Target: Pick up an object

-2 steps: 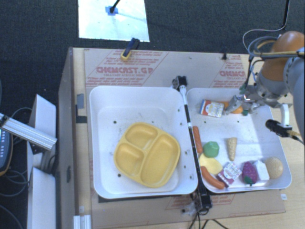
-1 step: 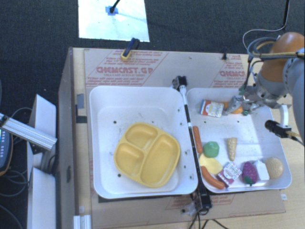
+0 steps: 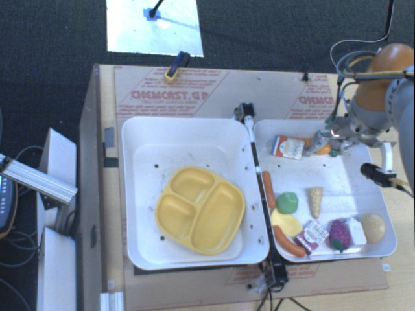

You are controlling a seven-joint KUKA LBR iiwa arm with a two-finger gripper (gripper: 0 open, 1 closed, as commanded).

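My gripper (image 3: 326, 139) hangs low over the back of the right bin (image 3: 363, 190), at the end of the grey arm with its orange band (image 3: 387, 67). It sits right at a small orange piece (image 3: 322, 150), and I cannot make out whether it touches it. Just left of that lies an orange and white carton (image 3: 288, 147). Further forward in this bin are a green round piece (image 3: 287, 202), a beige cone (image 3: 315, 201), a yellow piece (image 3: 285, 224), two sausages (image 3: 267, 186) (image 3: 288, 242), a red and white packet (image 3: 314, 232), purple grapes (image 3: 339, 233) and a tan ball (image 3: 372, 227).
The left bin (image 3: 149, 141) holds a yellow divided plate (image 3: 201, 209). A black clamp strip (image 3: 254, 154) runs along the seam between the bins. A black arm part (image 3: 376, 173) juts over the right bin's right rim.
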